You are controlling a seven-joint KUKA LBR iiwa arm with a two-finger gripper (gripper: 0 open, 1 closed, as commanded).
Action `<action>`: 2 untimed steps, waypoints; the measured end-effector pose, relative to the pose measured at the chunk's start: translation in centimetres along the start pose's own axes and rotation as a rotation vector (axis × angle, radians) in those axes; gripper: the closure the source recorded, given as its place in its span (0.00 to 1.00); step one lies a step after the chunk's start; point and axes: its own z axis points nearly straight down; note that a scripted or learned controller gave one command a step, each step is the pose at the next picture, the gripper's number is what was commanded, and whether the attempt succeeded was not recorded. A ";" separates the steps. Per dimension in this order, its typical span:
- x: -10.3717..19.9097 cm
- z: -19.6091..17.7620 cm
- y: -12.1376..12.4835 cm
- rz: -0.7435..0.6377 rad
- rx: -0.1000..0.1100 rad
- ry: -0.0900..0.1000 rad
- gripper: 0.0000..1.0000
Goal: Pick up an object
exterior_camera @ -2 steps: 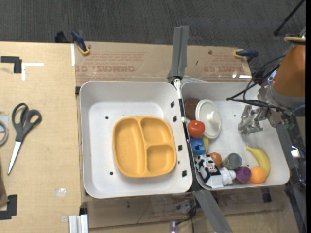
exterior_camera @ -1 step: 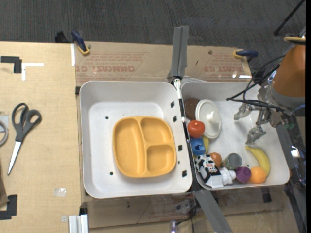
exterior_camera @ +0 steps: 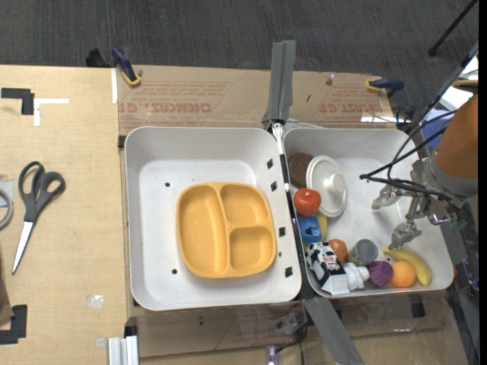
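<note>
- Banana (exterior_camera: 412,261) lies in the near right corner of the right bin (exterior_camera: 358,135); I read its long axis as slanting from upper left to lower right, with the stem end towards the bin's middle.
- Just beside it on the left I see an orange ball (exterior_camera: 403,274), a purple ball (exterior_camera: 380,273) and a grey cup (exterior_camera: 366,250).
- Along that bin's left wall I see a white lidded bowl (exterior_camera: 327,185), a tomato (exterior_camera: 307,201), a blue piece (exterior_camera: 308,229) and a black-and-white toy (exterior_camera: 323,258).
- Left bin (exterior_camera: 152,158) carries a yellow divided plate (exterior_camera: 226,229); scissors (exterior_camera: 33,196) lie on the desk (exterior_camera: 68,280), well apart.
- My pincer (exterior_camera: 406,232) hangs over the right bin's right side, its tips just above the banana's stem end, nothing between them; they look narrowly parted.
</note>
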 end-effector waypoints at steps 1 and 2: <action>-8.0 0.0 7.9 0.086 0.001 -0.004 0.00; -2.3 -20.7 1.4 0.172 0.002 -0.002 0.00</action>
